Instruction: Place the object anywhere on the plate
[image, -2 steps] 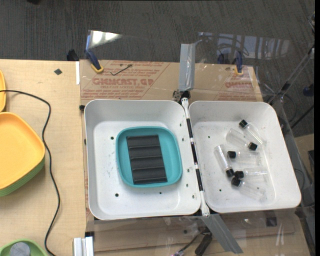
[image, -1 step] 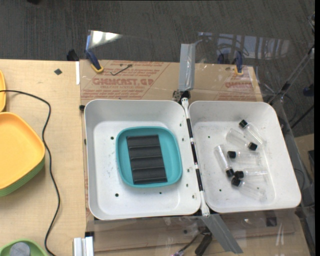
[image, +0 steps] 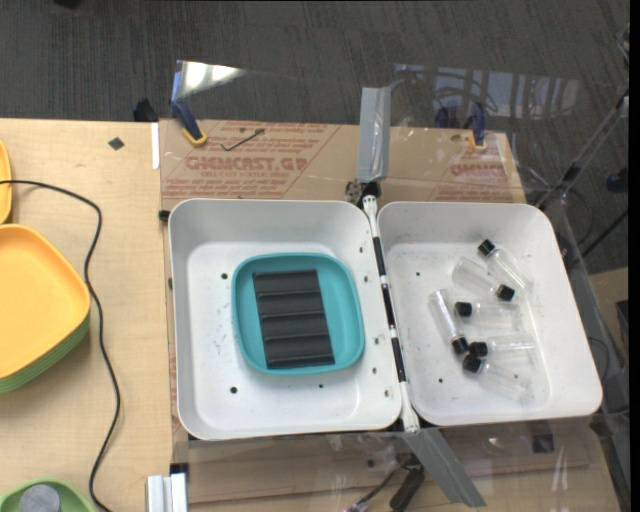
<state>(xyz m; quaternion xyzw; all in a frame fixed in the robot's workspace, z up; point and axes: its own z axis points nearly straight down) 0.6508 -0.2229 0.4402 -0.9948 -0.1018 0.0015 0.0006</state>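
A: What is seen in the left bin?

B: A teal plate is set near the middle of it, lying flat. A dark ribbed pad is laid on the plate and covers most of its floor, so the teal shows as a border all round.

A: And where are the things to be moved?

B: Several clear tubes with black caps are scattered in the right bin. They lie on their sides, some close together toward the middle and the near side, one apart toward the far corner. How many there are cannot be counted with certainty, since the clear plastic is hard to make out against the white. None is touching the plate; the two bins' joined walls lie between.

A: What can be said of the gripper?

B: Whether it is spread or pressed together cannot be told.

A: What else is laid about the bench?

B: A stack of yellow dishes is seen at the left edge of the wooden table, and a black cable is trailed past them. Behind the bins a clear sheet with red print is held upright, with a strip of grey tape at its middle and a yellow-tipped clamp at its left corner.
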